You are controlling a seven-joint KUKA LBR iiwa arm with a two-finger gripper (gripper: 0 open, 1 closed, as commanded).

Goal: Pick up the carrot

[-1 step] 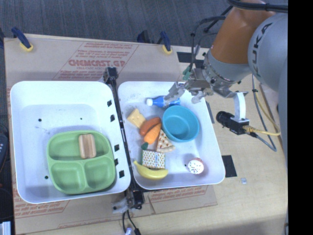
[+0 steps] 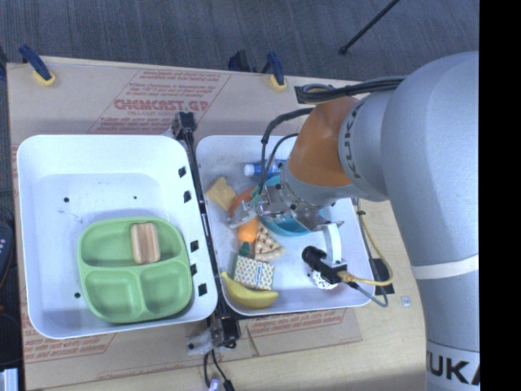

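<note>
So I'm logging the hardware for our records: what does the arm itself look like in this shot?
The arm is a bulky, rounded, light grey KUKA, with black "KUKA" lettering near the wrist and at its base. An orange band rings it above the wrist. Black cables loop beside the band, down to a metallic gripper.

You have two white bins (image 2: 49, 157), one green divided plate (image 2: 134, 267), one banana (image 2: 248, 297) and one carrot (image 2: 247, 232).

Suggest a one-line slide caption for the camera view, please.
KUKA arm reaches into right bin of toy food, near the carrot.
</note>
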